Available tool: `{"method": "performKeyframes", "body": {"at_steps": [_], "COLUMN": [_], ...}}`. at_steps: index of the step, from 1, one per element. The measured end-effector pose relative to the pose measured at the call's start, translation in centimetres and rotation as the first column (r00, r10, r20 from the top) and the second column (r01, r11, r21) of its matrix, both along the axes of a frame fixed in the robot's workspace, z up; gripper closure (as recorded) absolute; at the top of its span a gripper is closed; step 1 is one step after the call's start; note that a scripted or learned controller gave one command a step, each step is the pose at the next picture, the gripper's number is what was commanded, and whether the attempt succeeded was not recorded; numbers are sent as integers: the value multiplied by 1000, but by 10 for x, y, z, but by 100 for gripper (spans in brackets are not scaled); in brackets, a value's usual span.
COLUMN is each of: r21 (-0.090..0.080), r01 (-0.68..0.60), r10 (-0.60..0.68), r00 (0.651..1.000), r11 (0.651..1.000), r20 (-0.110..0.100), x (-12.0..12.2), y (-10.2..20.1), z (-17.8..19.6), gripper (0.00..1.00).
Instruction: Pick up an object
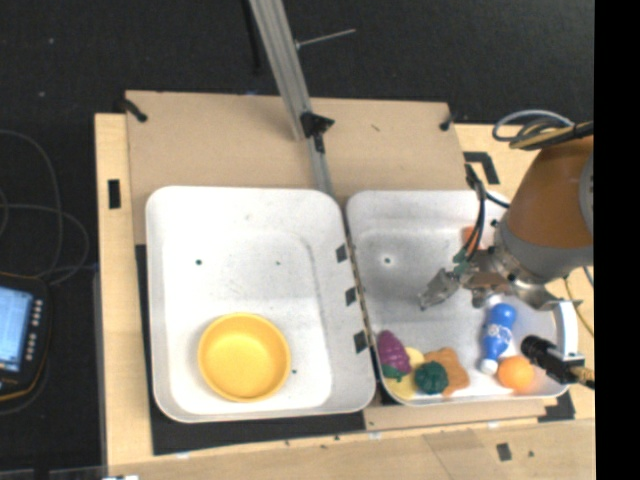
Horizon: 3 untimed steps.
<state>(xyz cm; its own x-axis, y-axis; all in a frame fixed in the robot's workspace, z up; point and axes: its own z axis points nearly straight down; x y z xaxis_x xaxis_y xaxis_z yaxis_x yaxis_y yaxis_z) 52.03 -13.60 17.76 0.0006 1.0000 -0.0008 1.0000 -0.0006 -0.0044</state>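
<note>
- The arm (548,213) enters from the right edge of the camera view and reaches over the right bin (400,230).
- The gripper (438,290) sits low over the middle of the right bin, its metal fingertips pointing toward the bin's left wall.
- Gripper state: cannot tell (the fingers appear as one small grey shape, and any gap between them is too small to read). No object is seen between them.
- The objects for picking lie along the near edge of the right bin, in a row: a purple item (391,352), a dark green item (431,376), a tan-orange piece (452,366) just beside it, a blue and white bottle (496,332), and an orange ball (516,373).
- The bottle stands just beside the ball; both lie below the wrist.
- All of these objects lie apart from the fingertips, toward the near edge.
- The left bin (240,228) holds a yellow bowl (243,355) in its near half.
</note>
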Motion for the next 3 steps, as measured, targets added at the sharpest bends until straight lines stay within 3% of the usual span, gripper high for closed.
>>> {"method": "performKeyframes", "body": {"at_steps": [2,3], "r21": [-1,0], "r01": [0,5], "r10": [0,-5], "r00": [1000,1000], "r11": [1000,1000], "r20": [5,9], "x": [4,5], "y": [0,-1], "z": [-78,-66], "gripper": [0,100]}}
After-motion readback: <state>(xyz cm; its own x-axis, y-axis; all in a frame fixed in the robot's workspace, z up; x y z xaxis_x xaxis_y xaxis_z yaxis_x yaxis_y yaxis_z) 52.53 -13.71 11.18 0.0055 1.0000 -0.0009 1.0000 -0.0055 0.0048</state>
